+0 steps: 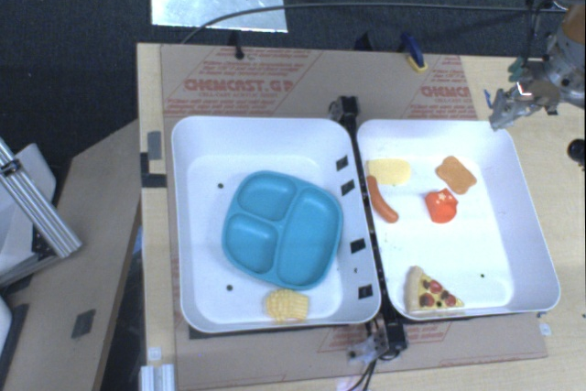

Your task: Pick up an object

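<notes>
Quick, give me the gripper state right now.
Gripper: above the far right corner of the right bin, nothing between its fingers; open or shut cannot be told.

Two white bins: the left bin (197, 224) and the right bin (522, 233). The left holds one blue divided plate (281, 229) and one corn cob (287, 304). The right holds five toy foods: one yellow piece (390, 170), one sausage (382, 200), one toast (456, 174), one red tomato (441, 205), one pizza slice (430, 290).

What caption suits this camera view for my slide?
Gripper hovers beyond the right bin of toy food; blue plate in the left.
</notes>
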Controlling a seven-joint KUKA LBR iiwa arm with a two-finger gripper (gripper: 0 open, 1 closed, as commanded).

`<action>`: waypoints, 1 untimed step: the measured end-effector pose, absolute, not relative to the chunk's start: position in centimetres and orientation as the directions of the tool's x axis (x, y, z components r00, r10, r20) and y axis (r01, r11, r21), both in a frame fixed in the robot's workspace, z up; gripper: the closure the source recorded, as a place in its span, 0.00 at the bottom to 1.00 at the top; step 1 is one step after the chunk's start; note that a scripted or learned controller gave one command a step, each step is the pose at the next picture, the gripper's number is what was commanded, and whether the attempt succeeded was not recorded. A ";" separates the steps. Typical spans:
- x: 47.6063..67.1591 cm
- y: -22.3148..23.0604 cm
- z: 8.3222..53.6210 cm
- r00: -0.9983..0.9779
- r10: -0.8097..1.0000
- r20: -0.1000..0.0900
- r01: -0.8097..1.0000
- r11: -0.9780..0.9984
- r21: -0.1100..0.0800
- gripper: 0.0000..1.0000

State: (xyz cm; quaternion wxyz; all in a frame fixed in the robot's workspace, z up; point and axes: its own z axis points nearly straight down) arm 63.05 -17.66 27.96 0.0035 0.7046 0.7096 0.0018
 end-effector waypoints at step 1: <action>63.5 -12.6 26.2 -0.010 1.000 0.001 1.000 0.010 0.002 1.00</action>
